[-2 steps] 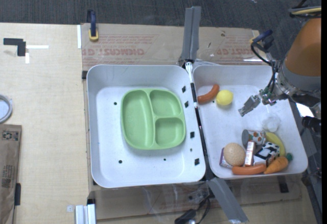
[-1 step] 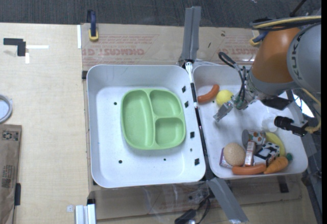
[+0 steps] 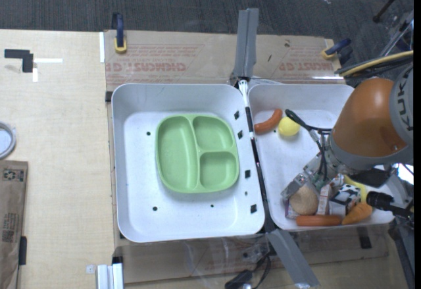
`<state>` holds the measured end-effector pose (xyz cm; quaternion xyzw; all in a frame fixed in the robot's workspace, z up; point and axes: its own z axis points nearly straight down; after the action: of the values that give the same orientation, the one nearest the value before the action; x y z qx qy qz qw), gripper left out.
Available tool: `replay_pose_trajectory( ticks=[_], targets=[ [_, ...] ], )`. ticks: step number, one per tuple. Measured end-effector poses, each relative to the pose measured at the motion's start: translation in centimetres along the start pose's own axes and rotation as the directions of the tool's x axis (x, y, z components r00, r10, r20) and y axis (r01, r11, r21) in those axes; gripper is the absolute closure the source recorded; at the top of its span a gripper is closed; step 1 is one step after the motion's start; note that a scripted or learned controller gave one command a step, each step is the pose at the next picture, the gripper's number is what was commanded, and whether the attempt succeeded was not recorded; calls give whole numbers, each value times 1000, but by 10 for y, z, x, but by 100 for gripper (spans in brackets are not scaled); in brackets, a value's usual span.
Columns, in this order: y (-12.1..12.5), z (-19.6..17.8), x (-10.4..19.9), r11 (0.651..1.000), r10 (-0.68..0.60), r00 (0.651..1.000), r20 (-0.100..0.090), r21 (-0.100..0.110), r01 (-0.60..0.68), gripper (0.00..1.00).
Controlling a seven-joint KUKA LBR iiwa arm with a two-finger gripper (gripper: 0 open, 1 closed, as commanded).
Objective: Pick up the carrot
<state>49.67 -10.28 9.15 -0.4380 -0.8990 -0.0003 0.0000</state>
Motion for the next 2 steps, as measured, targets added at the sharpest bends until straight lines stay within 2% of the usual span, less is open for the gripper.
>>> replay_pose_trajectory(
  ticks=[1, 2],
  targets=[
    [68, -58, -85, 966, 257, 966, 2, 0, -257, 0],
    [14, 0, -18, 991, 135, 991, -1, 2, -135, 0]
  ],
)
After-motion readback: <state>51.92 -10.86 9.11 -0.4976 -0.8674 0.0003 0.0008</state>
